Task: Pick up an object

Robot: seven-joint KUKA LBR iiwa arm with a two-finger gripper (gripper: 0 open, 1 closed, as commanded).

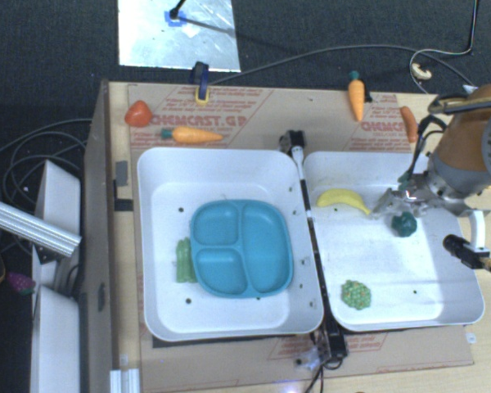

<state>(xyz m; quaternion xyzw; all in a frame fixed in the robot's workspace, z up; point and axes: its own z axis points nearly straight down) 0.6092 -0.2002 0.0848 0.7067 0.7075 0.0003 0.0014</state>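
Note:
The right bin [442, 301] holds a yellow banana [344, 200] near its upper left, a green bumpy broccoli-like piece [357, 294] near its front, and a dark teal round object [405, 224] toward its upper right. My gripper [403, 205] hangs low over the right bin, directly above the teal object and a little right of the banana. The arm comes in from the right edge. Whether the teal object sits between the fingers is unclear from this angle.
The left bin [159, 219] holds a blue divided plate [241, 248] and a green piece [184, 261] beside it. Toy carrots [195, 135] [357, 98], a tomato-like piece [137, 114] and an orange piece [409, 124] lie on the cardboard behind the bins. Cables run at left.

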